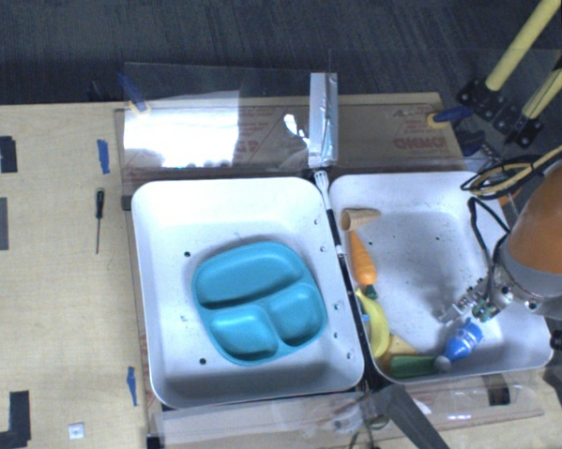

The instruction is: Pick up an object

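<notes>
Pale tabletop (50, 306) is carrying two bins, and the pincer (477, 304) is hovering at four o'clock over a blue bottle (459, 343), nothing lifted yet, its spread impossible to tell.

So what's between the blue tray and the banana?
In the camera view, the two bins' touching walls run between the blue tray and the banana; otherwise bare white bin floor.

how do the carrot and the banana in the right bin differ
The carrot is orange and straight; the banana is yellow and curved. The carrot lies farther up the bin, the banana below it, nearer the front wall. Both lie along the right bin's left wall, end to end.
</notes>
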